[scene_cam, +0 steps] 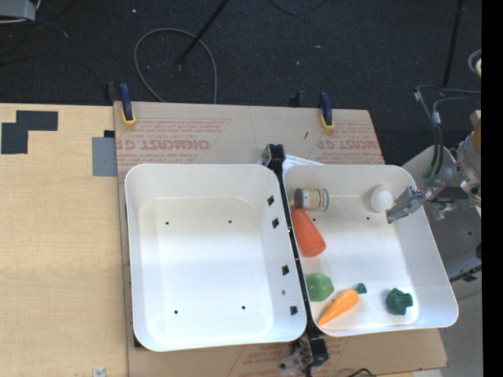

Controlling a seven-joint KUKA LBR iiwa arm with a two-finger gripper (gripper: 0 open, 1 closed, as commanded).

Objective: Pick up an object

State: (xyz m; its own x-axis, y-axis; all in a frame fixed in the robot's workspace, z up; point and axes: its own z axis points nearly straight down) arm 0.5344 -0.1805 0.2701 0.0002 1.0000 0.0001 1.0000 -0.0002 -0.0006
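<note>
The gripper (406,205) sits at the right bin's (428,246) upper right rim; whether it grips anything cannot be determined. A white ball (381,199) lies just beside it, to its left. Farther left, a small jar (312,199) lies on its side, with an orange cone (307,233) below it. Along the lower edge lie a green ball (319,287), a carrot (341,305) and a dark green piece (399,301). The left bin (206,254) adjoins.
</note>
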